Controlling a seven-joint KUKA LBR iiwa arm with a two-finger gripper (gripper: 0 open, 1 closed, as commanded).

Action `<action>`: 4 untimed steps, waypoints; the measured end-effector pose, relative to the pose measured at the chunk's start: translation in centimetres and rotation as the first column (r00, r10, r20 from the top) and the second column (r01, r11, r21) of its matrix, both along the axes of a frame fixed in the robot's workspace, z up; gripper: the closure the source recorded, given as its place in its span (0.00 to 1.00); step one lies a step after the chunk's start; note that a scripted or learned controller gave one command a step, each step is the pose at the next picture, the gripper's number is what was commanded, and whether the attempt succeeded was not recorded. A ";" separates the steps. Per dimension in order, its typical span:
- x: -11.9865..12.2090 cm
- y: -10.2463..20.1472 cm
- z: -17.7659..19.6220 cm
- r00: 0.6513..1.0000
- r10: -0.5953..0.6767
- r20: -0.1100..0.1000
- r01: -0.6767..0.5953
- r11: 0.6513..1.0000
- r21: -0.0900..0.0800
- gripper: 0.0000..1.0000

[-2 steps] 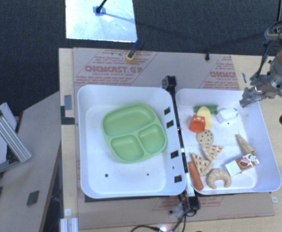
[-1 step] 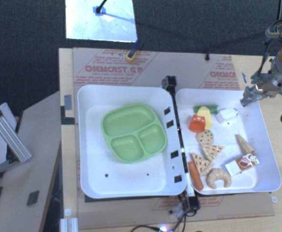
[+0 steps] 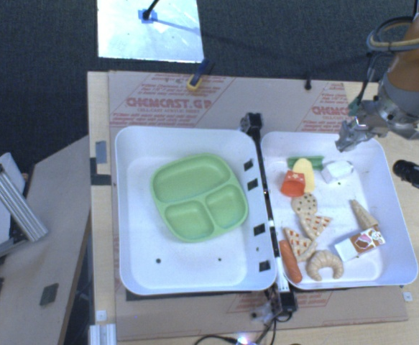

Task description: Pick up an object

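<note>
While fingers (image 3: 346, 141) hover, grip state unclear | left bin (image 3: 134, 214): 1 green tray (image 3: 198, 196) | right bin (image 3: 399, 214): 1 croissant (image 3: 325, 264)

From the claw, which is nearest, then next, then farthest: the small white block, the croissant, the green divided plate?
Measured from the gripper in the camera view:
1. Small white block, just below it in the right bin.
2. Tan croissant, at that bin's near edge.
3. Green divided plate, in the left bin.

Single fixed camera above bench (image 3: 195, 92) — looking down at slant, mid-distance. Left bin (image 3: 134, 214), right bin (image 3: 396, 214) both in frame — arm (image 3: 410, 70) entering from right.
</note>
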State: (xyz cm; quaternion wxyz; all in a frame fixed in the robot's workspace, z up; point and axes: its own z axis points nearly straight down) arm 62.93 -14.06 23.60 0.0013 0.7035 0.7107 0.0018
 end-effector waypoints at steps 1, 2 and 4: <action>0.2 5.5 -1.1 1.000 0.000 -0.002 0.000 1.000 0.001 1.00; 0.8 11.9 -1.4 1.000 0.001 -0.001 -0.001 1.000 0.001 1.00; 1.8 21.4 -0.3 1.000 -0.001 -0.001 0.001 1.000 0.001 1.00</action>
